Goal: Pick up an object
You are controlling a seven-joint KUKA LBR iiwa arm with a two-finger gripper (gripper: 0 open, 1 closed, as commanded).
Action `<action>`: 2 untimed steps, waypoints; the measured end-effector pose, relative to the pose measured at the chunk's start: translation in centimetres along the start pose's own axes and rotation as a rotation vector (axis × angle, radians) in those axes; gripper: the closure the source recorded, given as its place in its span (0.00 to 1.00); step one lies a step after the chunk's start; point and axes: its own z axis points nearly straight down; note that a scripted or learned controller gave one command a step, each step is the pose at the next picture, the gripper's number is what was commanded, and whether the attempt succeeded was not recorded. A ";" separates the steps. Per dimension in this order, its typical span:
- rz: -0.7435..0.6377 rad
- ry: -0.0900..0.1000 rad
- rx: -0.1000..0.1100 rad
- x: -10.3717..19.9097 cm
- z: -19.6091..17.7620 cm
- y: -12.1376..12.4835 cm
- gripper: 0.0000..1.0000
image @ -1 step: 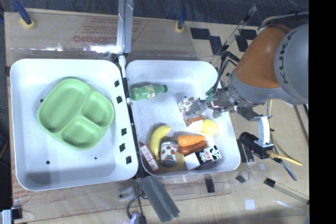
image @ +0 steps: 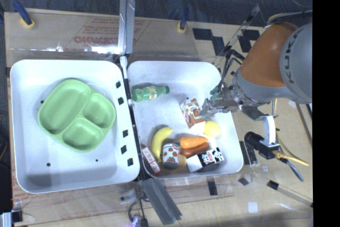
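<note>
The gripper [image: 204, 110] touches a small red-and-white printed carton [image: 190, 112]; whether it grips, I cannot tell.

Arm [image: 289, 64]: grey rounded casing carried a broad orange band above the wrist; dark lettering was partly visible on the grey link. Tool [image: 208, 109]: small dark and metallic assembly. Thin dark cables ran along the wrist.
</note>
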 end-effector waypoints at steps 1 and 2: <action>-0.001 -0.001 0.000 0.0 0.0 0.0 0.00; 0.101 0.000 0.000 -3.6 11.3 4.2 0.00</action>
